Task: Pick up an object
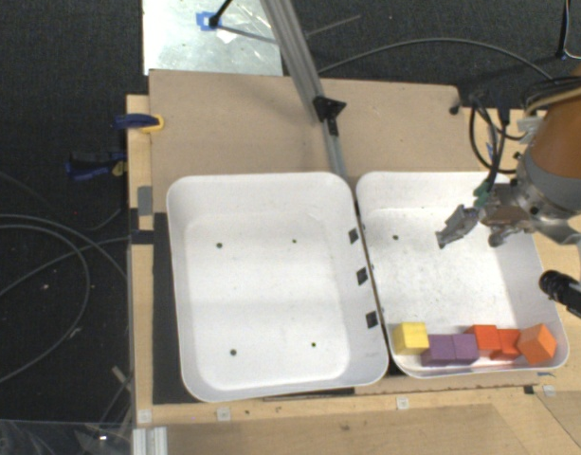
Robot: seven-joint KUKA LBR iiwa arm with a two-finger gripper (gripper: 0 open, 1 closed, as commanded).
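Here, my gripper (473,226) hangs spread and bare over the right bin (432,282).
Tan worktop (233,126), dark carpet (53,64), cables (34,254) trailing left.

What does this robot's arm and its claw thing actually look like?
The arm enters from the right: a rounded grey body with an orange band above the wrist. Black cables loop beside it. The gripper is a small grey metal piece ending in two thin, dark fingers. No markings are readable.
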